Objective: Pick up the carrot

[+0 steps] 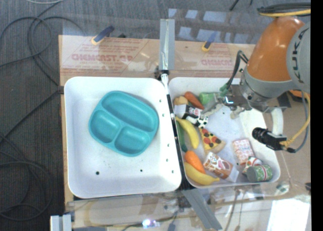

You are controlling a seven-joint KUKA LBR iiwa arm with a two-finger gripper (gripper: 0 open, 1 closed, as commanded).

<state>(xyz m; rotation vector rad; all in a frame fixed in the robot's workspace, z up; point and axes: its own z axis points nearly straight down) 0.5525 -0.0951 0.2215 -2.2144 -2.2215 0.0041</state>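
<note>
- Carrot [194, 160] lies lower-centre in right bin [275, 167], betw bananas.
- Gripper [218, 103] upper-right, over bin's top; fingers apart, nothing betw them.
- Teal tray [123, 122] in left bin [81, 174].

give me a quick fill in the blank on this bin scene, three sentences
1. The teal divided tray lies in the ____ bin.
2. The carrot lies between two ____ fruits, the bananas.
3. The gripper hangs over the ____ bin, near a green item.

Missing words: left; yellow; right
</note>
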